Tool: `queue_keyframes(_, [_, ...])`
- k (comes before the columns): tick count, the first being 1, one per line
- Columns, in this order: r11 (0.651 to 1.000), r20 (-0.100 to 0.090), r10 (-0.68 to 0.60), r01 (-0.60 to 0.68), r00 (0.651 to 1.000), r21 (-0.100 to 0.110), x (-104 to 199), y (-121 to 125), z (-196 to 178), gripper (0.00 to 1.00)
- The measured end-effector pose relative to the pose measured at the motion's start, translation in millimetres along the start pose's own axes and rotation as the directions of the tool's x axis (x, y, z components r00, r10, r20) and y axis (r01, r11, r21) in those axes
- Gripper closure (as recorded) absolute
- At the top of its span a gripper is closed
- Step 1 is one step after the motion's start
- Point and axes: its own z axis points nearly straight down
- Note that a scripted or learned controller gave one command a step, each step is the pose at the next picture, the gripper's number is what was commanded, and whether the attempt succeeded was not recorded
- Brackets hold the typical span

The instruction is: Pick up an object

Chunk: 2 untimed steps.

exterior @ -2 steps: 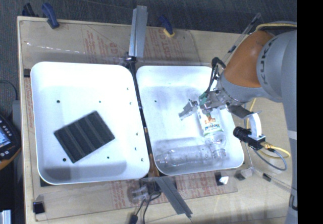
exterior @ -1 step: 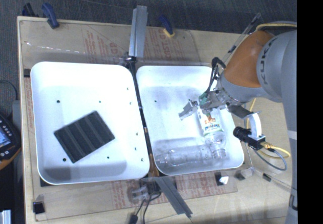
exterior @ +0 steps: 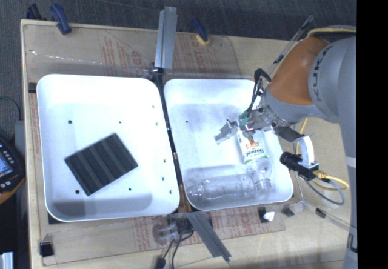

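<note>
Over the right-hand bin (exterior: 182, 140), the gripper (exterior: 233, 130) is being held low by the grey arm (exterior: 321, 80), which is reaching in from the right with its orange band turned upward. Whether anything is being pinched by the gripper cannot be told, since its tip is small and blurred against the white floor of the bin. Just beside it, toward the arm, a small clear bottle (exterior: 256, 156) with a white and orange label is lying, its length running toward the near wall. A larger clear plastic bottle (exterior: 227, 188) is lying on its side along that near wall, its one end touching or almost touching the small bottle. A dark ribbed rectangular pad (exterior: 100, 163) is being borne flat by the left-hand bin (exterior: 91, 89), well apart from the gripper.
</note>
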Motion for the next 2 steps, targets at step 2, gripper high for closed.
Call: queue_keyframes(2, [0.997,0.003,-0.073,0.073,0.997,-0.003,30.3,-22.2,-150.8,0.0])
